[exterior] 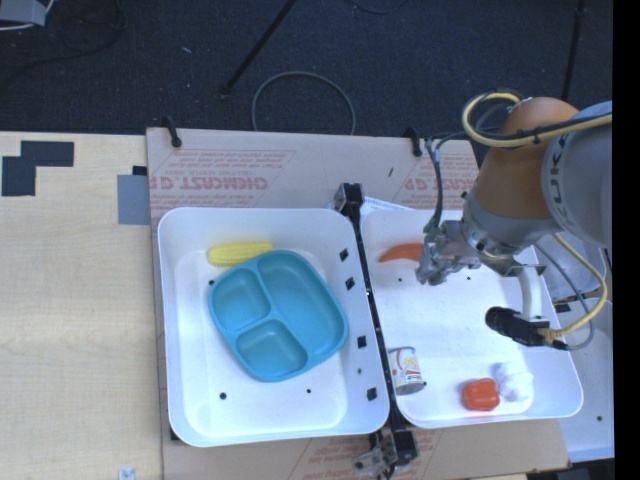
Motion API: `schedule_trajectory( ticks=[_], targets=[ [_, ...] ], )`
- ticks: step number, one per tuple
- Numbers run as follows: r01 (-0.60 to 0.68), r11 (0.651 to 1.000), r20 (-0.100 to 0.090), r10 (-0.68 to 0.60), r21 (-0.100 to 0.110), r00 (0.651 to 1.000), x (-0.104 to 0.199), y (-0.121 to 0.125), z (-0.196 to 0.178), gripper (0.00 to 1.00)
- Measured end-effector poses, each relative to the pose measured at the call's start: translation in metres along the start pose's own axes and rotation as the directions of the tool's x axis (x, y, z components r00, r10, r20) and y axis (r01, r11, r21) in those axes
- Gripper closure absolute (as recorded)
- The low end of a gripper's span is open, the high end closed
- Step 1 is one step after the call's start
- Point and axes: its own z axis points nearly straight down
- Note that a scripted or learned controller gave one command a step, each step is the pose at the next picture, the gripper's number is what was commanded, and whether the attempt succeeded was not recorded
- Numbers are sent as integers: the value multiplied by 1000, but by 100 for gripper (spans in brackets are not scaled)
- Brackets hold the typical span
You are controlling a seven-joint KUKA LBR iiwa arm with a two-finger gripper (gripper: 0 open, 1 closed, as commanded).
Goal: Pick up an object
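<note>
Pincer (432,271) low in right bin (560,408), beside carrot (400,253), grip state hidden, can (406,370) near divider

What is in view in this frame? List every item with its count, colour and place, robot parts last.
bins: 2, white, side by side on the bench
divided plate: 1, blue, three compartments, middle of the left bin
corn cob: 1, yellow, left bin, at the plate's far edge
carrot: 1, orange, far left of the right bin, beside the gripper
can: 1, white with printed label, near left of the right bin
orange object: 1, near side of the right bin, kind unclear
white object: 1, touching the orange object, kind unclear
arm: 1, grey and orange, over the right bin
gripper: 1, grey, low over the right bin
</note>
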Motion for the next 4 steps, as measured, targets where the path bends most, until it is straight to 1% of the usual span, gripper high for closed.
schedule_trajectory(
  ticks=[1,2,3,4],
  targets=[
    [0,1000,0,0,0,1000,-2,1,-53,100],
    [0,1000,0,0,8,1000,-1,1,-32,100],
    [5,1000,-2,-5,5,1000,58,7,-37,100],
    [5,1000,-3,-5,6,1000,115,-4,-49,100]
  ],
)
